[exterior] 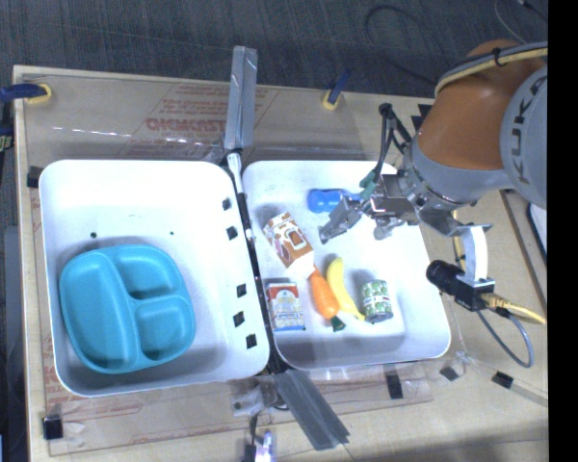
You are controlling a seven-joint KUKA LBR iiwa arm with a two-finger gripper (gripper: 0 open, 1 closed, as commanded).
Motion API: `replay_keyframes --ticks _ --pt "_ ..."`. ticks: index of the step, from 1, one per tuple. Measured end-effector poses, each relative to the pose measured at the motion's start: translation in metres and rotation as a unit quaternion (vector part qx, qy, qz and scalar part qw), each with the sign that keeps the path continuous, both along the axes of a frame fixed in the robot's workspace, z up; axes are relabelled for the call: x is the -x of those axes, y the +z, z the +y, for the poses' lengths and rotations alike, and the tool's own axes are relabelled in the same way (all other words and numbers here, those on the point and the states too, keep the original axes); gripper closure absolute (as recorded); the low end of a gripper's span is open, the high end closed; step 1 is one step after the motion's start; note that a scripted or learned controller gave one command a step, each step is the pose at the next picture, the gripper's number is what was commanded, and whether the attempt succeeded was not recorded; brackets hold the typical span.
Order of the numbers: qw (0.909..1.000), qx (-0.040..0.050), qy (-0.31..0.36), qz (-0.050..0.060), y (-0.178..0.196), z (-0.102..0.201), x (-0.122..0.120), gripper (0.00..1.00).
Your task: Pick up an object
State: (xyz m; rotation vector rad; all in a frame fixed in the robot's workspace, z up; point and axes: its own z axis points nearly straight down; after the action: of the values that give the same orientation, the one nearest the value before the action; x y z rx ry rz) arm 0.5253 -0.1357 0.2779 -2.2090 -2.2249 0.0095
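Grey metal fingers (335, 227) of the gripper (342, 221) stand slightly parted over the right bin (416, 340), with nothing between them. They point toward the view's lower left, tips above bare white floor.

Items in the right bin:
- Blue object (324, 200), small and rounded, just beside the fingers on their upper side; partly covered by the gripper body, contact cannot be told.
- Brown-and-white carton (286, 238), lying tilted, to the view's left of the fingertips, near but apart.
- Banana (339, 287), yellow, lying below the fingertips, apart from them.
- Carrot (323, 296), orange, touching the banana on its left side.
- Green can (376, 300), on its side, just right of the banana.
- Red-and-white carton (284, 306), flat near the bin's left wall, left of the carrot.

Item in the left bin (58, 186):
- Blue tray (125, 307), three compartments, in the lower half.

Arm (472, 114), grey with orange band, enters from the view's right above the right bin's far corner. Black cylindrical fitting (453, 282) with a yellow cable sits beyond that bin's right rim.
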Motion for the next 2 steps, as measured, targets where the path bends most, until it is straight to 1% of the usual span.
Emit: replay_keyframes --ticks 1,2 --pt "1.0 -0.0006 -0.009 0.001 -0.142 -0.008 0.006 0.0" --pt "0.999 0.0001 0.045 -0.01 -0.18 -0.049 -0.002 0.0"
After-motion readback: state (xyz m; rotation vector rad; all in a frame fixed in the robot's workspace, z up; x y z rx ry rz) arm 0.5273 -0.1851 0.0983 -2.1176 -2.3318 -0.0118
